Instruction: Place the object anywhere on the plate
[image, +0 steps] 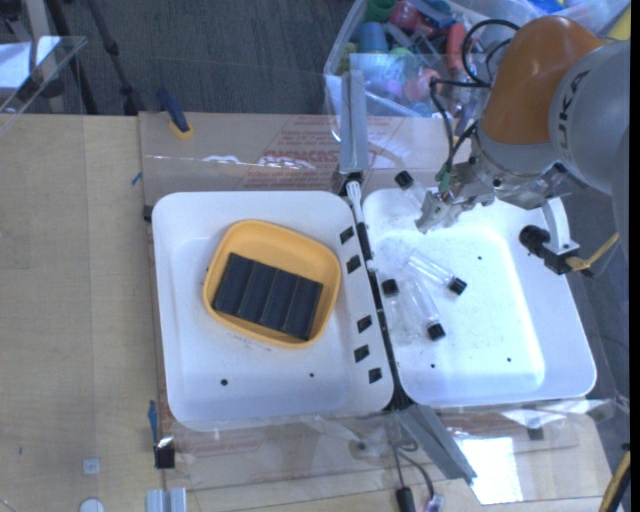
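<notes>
Two white bins (190, 400) on worktop | yellow plate (272, 240) in left bin, carrying black ridged block (268, 295) | clear black-capped tubes (430, 270) in right bin | gripper (432, 215) above right bin's far edge, jaws' state unclear

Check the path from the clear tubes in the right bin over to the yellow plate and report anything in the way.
The clear tubes lie in the right bin; the yellow plate sits in the left bin. Between them stand the two bins' adjoining raised rims and the divider strip. The plate already carries a black ridged block.

Arm (580, 90) cut by right edge
</notes>
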